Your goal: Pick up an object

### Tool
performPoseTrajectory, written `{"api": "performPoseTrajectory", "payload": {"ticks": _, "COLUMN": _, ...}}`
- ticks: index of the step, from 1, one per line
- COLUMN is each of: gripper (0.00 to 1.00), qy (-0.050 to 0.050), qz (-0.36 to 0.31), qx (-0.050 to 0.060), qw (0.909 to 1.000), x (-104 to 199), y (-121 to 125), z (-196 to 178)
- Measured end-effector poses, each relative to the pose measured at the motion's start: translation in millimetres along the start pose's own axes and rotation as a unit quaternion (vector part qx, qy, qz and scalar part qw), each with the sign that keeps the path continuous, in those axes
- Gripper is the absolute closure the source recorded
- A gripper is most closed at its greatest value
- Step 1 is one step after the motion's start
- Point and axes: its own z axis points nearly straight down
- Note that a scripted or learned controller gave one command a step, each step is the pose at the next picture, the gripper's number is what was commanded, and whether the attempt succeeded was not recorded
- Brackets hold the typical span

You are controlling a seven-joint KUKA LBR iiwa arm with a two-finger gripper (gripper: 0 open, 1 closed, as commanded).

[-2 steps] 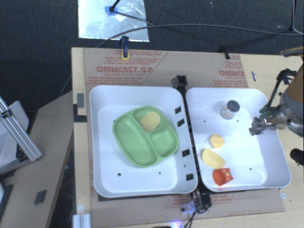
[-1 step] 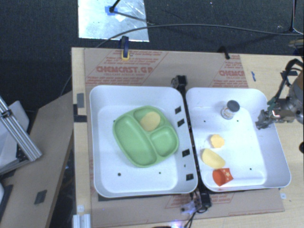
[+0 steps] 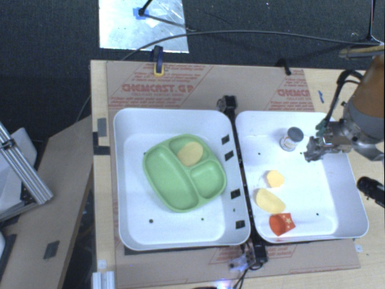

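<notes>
Two white bins sit side by side in the middle of the frame. The left bin (image 3: 129, 161) has a green tray (image 3: 174, 182) with three sections in it. A pale yellow round thing (image 3: 190, 154) lies in the top section of that tray.

The right bin (image 3: 343, 191) has four small things in it. A little grey can (image 3: 293, 138) stands near the top of this bin. Lower down is a small yellow piece (image 3: 275, 179). Just below that is a bigger yellow piece (image 3: 269, 201), close to it but maybe not touching; it is hard to tell. At the bottom lies a red piece (image 3: 281, 223), right beside the bigger yellow one.

The arm comes in from the right side of the frame. Its gripper (image 3: 314, 150) is dark and sits over the upper part of the right bin, just to the right of the grey can. The gripper is small and blurry here, so I cannot tell how its tips stand. Nothing looks caught in it.

The bins rest on a brown cardboard sheet (image 3: 180, 83) with red letters. A shiny square (image 3: 144, 17) lies on the dark floor in the upper left of the frame.
</notes>
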Motion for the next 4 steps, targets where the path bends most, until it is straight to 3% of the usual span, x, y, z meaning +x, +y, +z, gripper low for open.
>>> {"api": "performPoseTrajectory", "payload": {"ticks": 4, "gripper": 1.0, "qy": 0.001, "qz": 0.0, "qx": 0.001, "qw": 1.0, "x": 210.7, "y": -6.3, "z": 21.1}}
